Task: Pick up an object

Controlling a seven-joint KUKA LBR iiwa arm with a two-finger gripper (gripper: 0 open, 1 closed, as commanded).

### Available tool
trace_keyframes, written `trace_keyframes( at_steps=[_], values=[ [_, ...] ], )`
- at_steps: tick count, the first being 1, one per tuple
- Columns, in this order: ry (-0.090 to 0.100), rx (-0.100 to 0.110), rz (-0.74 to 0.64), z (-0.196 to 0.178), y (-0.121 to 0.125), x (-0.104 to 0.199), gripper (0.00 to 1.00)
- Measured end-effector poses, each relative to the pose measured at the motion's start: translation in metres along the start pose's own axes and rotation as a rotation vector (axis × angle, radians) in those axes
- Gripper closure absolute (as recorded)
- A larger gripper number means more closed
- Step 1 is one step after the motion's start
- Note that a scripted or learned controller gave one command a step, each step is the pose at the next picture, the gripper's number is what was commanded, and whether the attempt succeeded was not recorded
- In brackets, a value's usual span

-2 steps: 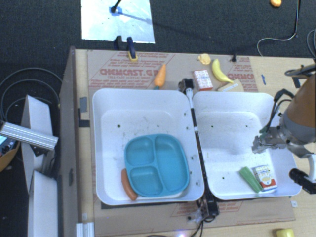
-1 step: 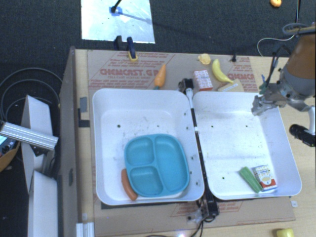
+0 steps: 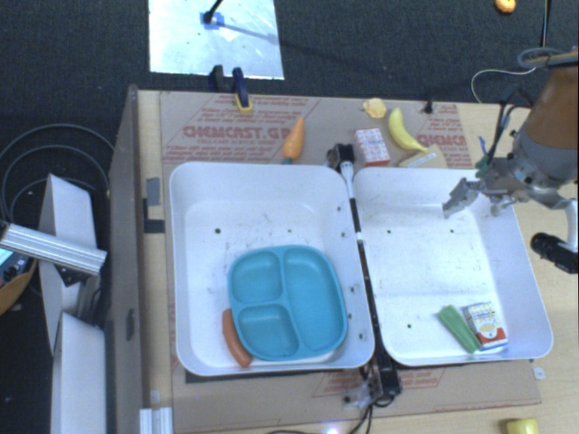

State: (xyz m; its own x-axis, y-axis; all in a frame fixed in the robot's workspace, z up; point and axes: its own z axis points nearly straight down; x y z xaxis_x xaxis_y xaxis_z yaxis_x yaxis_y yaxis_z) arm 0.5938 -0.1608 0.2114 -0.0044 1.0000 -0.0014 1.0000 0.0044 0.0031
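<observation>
The right white bin (image 3: pixel 425 269) holds a green stick-shaped object (image 3: pixel 459 327) and a small white carton with red and orange print (image 3: pixel 487 325), both near its front right corner. My gripper (image 3: pixel 477 201) hangs over the bin's back right part, well behind those two things. Its fingers are spread, with nothing between them. In the left bin (image 3: pixel 208 215) lies a blue divided plate (image 3: pixel 286 301). An orange sausage-like piece (image 3: pixel 235 337) sits at the plate's front left edge.
Behind the bins on the cardboard lie a carrot (image 3: pixel 292 138), a small pink-and-white box (image 3: pixel 372 146), a banana (image 3: pixel 403 130) and a yellow lump (image 3: pixel 374 108). A blue clamp (image 3: pixel 240 86) stands at the back edge. The rim between the bins runs down the middle.
</observation>
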Motion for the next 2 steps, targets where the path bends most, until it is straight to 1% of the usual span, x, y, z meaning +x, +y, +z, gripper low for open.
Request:
trace_keyframes(
  at_steps=[1,2],
  values=[
    [0.002,0.010,0.007,0.070,-0.048,-0.022,0.00],
    [0.003,0.005,0.005,0.027,-0.108,0.007,0.00]
  ],
)
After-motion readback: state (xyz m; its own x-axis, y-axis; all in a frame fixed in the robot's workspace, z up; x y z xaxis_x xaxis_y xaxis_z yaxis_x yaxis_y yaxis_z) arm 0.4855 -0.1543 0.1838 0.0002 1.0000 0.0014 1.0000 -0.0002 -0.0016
